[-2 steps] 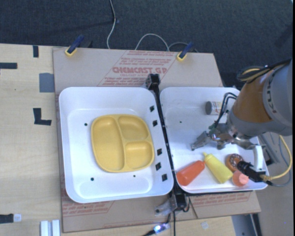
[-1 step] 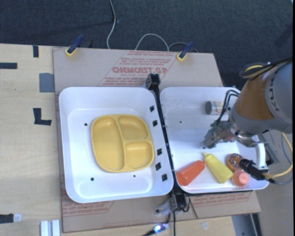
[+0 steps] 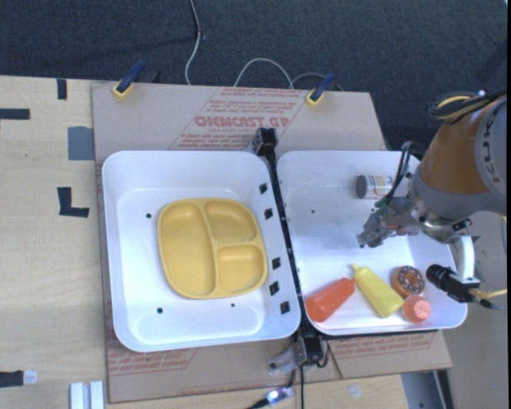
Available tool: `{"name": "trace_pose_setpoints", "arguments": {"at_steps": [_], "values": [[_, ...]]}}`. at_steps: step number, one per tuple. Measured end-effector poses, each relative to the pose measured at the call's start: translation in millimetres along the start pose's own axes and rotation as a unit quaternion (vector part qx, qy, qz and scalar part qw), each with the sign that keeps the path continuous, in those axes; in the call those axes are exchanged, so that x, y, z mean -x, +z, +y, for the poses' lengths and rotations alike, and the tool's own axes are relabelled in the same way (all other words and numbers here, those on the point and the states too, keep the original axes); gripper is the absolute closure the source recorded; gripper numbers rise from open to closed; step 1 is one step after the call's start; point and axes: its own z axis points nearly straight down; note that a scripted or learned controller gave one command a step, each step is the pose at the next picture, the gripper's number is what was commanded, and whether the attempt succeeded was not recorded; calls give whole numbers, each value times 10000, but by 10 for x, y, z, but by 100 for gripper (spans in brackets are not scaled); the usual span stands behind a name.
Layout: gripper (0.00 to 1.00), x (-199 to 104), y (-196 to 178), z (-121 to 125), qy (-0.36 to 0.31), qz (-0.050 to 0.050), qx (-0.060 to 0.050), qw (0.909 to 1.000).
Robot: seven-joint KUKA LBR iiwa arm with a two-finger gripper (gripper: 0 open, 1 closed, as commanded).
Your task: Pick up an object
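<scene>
In the right bin (image 3: 324, 186) lie an orange-red bottle-shaped toy (image 3: 330, 299), a yellow bottle (image 3: 376, 290), a brown doughnut-like piece (image 3: 407, 279), a small orange-pink ball (image 3: 416, 310) and a small grey can (image 3: 373, 186) on its side near the back. My gripper (image 3: 373, 233) hangs over the middle of the right bin, above the yellow bottle and in front of the can. Nothing shows between its fingers. The arm covers the bin's right side.
The left bin (image 3: 128, 186) holds a yellow divided plate (image 3: 211, 247). A black divider (image 3: 275, 220) runs between the bins. Both bins sit on a cardboard sheet (image 3: 238, 118) held by yellow and blue clamps at the back.
</scene>
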Motion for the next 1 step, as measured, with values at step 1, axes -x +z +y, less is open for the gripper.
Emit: {"name": "trace_pose_setpoints", "arguments": {"at_steps": [1], "values": [[100,49,-564,-71,3,-6,11,10000]]}}
